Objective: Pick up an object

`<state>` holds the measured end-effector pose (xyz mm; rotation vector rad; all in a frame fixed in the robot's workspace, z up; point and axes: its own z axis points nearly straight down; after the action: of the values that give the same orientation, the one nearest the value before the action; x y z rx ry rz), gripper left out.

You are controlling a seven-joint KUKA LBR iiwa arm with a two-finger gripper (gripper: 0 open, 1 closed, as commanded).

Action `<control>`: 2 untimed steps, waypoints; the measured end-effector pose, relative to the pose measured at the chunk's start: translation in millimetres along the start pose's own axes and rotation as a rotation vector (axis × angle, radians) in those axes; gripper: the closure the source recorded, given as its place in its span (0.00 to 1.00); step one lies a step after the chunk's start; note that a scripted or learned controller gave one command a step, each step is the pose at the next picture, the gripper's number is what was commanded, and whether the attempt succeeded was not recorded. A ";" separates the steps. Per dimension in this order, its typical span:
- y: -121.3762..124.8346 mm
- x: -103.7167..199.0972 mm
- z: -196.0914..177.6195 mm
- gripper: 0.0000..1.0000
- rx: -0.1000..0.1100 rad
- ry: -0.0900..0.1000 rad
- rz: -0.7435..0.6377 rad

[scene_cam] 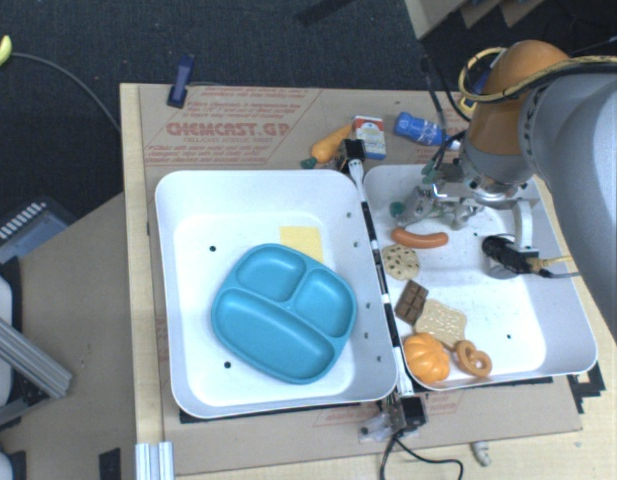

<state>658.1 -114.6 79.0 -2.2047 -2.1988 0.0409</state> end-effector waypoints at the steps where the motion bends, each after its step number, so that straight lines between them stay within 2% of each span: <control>1: 0.0 0.2 -0.1 0.00 0.000 -0.001 0.000; 2: 0.1 0.1 -0.2 0.00 0.000 -0.001 0.000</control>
<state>658.2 -114.6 79.1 -2.2044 -2.1994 0.0420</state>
